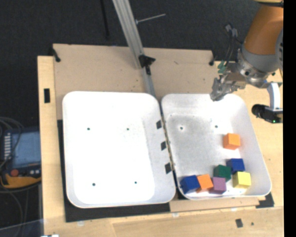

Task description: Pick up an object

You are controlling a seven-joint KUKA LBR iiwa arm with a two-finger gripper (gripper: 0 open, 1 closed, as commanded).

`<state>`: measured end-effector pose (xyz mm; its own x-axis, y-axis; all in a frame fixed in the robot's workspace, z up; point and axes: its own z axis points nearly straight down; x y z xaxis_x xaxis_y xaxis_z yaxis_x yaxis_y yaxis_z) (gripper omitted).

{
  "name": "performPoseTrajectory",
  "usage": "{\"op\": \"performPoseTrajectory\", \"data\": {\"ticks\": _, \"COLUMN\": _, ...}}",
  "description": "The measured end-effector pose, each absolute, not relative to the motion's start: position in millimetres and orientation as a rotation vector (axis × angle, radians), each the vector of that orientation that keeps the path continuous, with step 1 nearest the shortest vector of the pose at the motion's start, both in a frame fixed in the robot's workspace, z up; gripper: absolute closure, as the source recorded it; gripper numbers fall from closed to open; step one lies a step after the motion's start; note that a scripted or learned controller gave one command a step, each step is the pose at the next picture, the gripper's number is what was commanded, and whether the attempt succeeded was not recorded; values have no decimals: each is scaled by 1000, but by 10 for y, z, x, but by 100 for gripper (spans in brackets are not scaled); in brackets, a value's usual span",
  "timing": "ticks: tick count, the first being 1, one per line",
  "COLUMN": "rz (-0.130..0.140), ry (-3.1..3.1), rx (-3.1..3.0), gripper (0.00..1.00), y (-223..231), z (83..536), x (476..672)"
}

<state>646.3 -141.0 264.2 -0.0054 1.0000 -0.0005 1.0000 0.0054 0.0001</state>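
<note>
Several small coloured blocks lie in the right bin [197, 127]. An orange block [232, 140] sits alone near the bin's right wall. Along the front edge cluster a blue block [190, 183], an orange block [205, 181], a purple block [219, 184], a green block [222, 172], a dark blue block [236, 165] and a yellow block [242, 178]. My gripper [218, 92] hangs over the far right corner of the right bin, well away from the blocks, with nothing visible in it.
The left bin [113, 147] stands beside the right one. A metal rod [133, 33] slants down to a clamp behind the bins. A controller with cables [19, 157] lies off the bench at left.
</note>
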Motion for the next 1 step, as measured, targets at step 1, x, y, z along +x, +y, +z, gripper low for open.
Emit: {"op": "performPoseTrajectory", "data": {"ticks": 1, "rz": 0, "ry": 2229, "rx": 2214, "gripper": 100, "y": -803, "z": 2604, "x": 6466}}
